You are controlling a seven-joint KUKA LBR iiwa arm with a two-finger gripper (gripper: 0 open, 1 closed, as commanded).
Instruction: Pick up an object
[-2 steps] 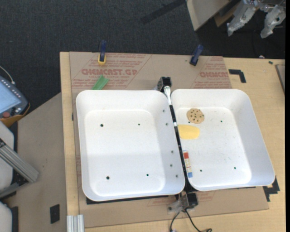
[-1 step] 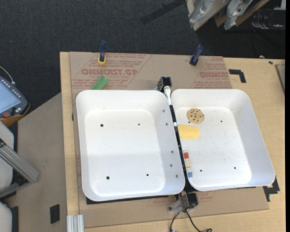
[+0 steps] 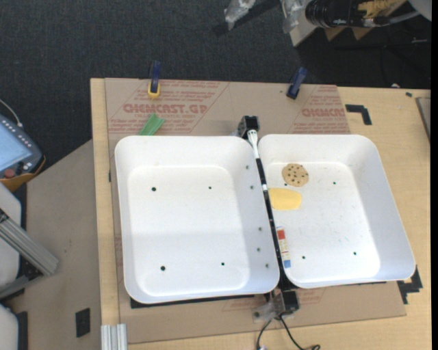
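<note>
A round chocolate-chip cookie [image 3: 295, 175] lies in the right bin [image 3: 383, 205], near its back left. Just in front of the cookie rests a flat yellow piece [image 3: 285, 199]. A small red, white and blue stick [image 3: 282, 247] lies along the right bin's left wall. The left bin [image 3: 137, 205] shows bare white floor. My gripper [image 3: 263, 14] hangs at the top edge of the camera view, well behind both bins and over the dark floor, far from every object. It is blurred and partly cut off.
The bins sit side by side on a cardboard sheet [image 3: 205, 102] held by a yellow and blue clamp [image 3: 155, 80] and a blue clamp [image 3: 297, 82]. A green strip [image 3: 151, 124] lies on the cardboard behind the left bin. A black bar [image 3: 260, 174] runs between the bins.
</note>
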